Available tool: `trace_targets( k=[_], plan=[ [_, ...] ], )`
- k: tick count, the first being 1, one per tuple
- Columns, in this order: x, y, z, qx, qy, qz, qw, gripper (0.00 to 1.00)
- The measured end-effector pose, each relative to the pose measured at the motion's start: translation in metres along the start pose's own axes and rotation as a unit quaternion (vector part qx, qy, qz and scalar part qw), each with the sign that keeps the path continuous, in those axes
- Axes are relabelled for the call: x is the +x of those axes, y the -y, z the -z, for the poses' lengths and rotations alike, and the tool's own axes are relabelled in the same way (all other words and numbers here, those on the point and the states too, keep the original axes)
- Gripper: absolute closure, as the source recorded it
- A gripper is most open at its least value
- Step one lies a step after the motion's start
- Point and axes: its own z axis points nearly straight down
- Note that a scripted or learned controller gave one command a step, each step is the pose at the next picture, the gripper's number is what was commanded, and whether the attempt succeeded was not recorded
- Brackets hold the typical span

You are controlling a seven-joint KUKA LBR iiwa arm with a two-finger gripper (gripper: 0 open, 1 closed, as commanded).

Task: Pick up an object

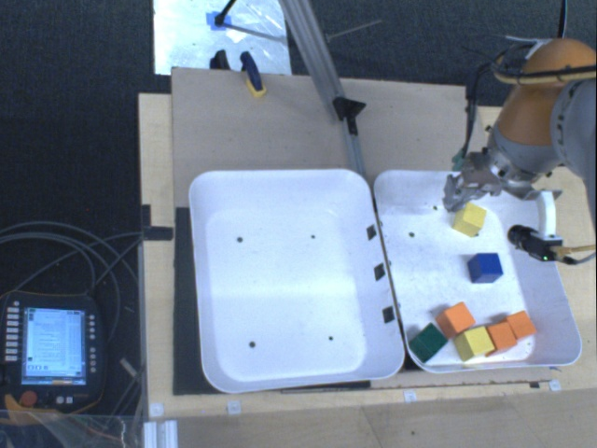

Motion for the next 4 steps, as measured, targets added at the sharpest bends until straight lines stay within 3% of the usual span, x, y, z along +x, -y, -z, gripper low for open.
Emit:
trace_targets(
  k=[2,4],
  plan=[
    [0.01,-0.003,0.082,0.0,0.0,0.0,1.0,1.0],
    [0.11,0.041,0.088,0.004,-0.002,0.003,1.0,1.0]
  ],
)
